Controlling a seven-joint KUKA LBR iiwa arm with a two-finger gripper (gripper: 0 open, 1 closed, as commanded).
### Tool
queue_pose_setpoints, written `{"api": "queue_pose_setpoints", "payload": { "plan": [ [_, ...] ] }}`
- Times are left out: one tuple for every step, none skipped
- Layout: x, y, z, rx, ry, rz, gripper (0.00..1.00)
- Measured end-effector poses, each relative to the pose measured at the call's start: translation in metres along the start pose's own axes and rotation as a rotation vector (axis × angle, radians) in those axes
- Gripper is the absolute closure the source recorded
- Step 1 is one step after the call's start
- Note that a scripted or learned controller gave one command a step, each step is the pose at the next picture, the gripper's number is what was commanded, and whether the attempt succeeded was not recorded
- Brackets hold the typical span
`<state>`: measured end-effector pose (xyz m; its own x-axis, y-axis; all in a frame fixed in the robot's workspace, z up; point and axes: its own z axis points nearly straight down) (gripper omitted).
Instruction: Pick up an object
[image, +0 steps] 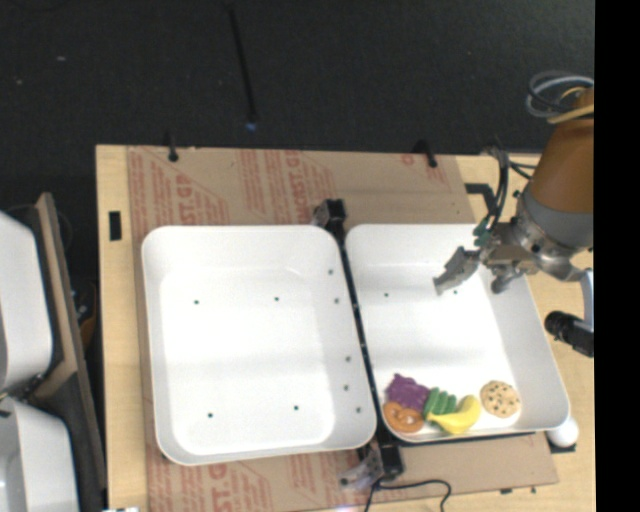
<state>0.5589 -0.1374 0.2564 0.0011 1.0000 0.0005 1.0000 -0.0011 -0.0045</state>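
Note:
Several toy foods lie along the near edge of the right bin (420, 250): a purple grape bunch (405, 387), an orange round piece (402, 418), a green piece (439, 402), a yellow banana (458, 416) and a chocolate-chip cookie (499, 399). My gripper (477, 277) hangs over the far right part of that bin, well behind the toys and apart from them. Its fingers are spread open and hold nothing.
The left bin (160, 300) sits beside the right one, with a black clip (330, 213) at the far end of their shared edge. Both bins rest on a cardboard sheet (230, 190). The arm's orange band (565, 165) rises at the right.

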Motion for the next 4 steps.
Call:
{"api": "queue_pose_setpoints", "payload": {
  "plan": [
    [0.0,0.001,-0.003,-0.005,-0.001,-0.001,0.0],
    [0.001,0.001,0.039,-0.001,0.0,-0.001,0.0],
    [-0.003,0.005,0.1,0.001,0.0,0.0,0.0],
    [-0.003,0.004,0.153,0.0,0.0,0.0,0.0]
  ]
}}
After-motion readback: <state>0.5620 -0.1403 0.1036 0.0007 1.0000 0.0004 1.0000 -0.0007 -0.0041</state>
